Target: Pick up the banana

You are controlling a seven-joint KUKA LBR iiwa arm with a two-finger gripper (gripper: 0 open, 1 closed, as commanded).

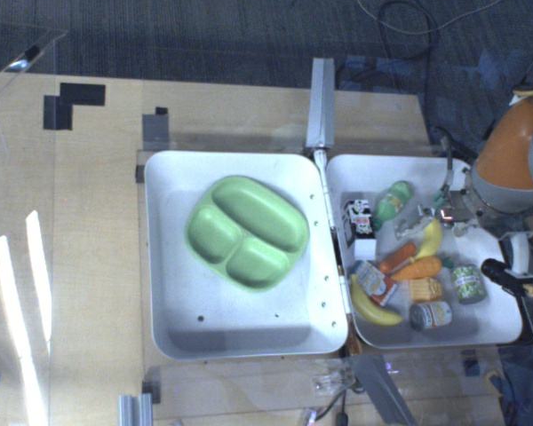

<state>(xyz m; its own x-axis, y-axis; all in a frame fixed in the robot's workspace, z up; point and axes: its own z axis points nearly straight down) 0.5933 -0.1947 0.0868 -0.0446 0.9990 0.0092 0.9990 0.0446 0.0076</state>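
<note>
Two bananas lie in the right bin (506, 327). A small yellow banana (429, 237) sits tilted near the bin's middle. A longer banana (374, 308) curves along the front left corner. My gripper (443, 212) reaches in from the right, low over the bin. It is right at the upper end of the small banana. The grey wrist and its orange band (513, 153) hang over the bin's right rim. Whether the small banana is gripped is too blurred to tell.
The right bin is crowded: a green bottle (393, 201), a black-and-white carton (360, 217), two carrots (410, 263), two cans (466, 284), a snack packet (373, 282). The left bin (169, 318) holds a green divided plate (246, 231). A metal divider (321, 105) stands behind the bins.
</note>
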